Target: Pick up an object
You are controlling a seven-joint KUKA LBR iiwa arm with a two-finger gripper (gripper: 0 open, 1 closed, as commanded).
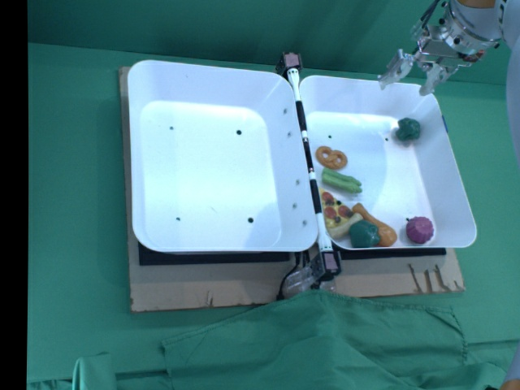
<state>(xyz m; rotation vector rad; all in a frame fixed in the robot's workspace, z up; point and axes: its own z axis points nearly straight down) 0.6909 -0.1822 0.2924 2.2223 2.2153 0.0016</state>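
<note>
Gripper (413, 75) hangs above the far edge of the right bin (455, 177), its two fingers spread apart with nothing between them. Nearest below it lies a small dark green broccoli piece (408, 129), alone near the bin's far right side and clear of the wall, the likeliest thing to take. It looks like a moulded plastic toy: light, stiff, lumpy on top, so a grip across its rounded body should hold, though a smooth skin could let it slip. Other toys lie well apart toward the near and left side: a brown pretzel (331, 157), thin and looped, hard to pinch; a long green pea pod (341, 180), slim and glossy; a flat pizza slice (337, 214) lying low on the floor; an orange piece (379, 227) touching a dark green round piece (365, 234); and a magenta ridged ball (419, 229) near the bin's near right corner. Both bins are shallow, glossy white plastic with rounded corners; the left bin (162, 88) shows small dark dots on its floor. They rest on cardboard over a desk (73, 177) draped in green cloth.
</note>
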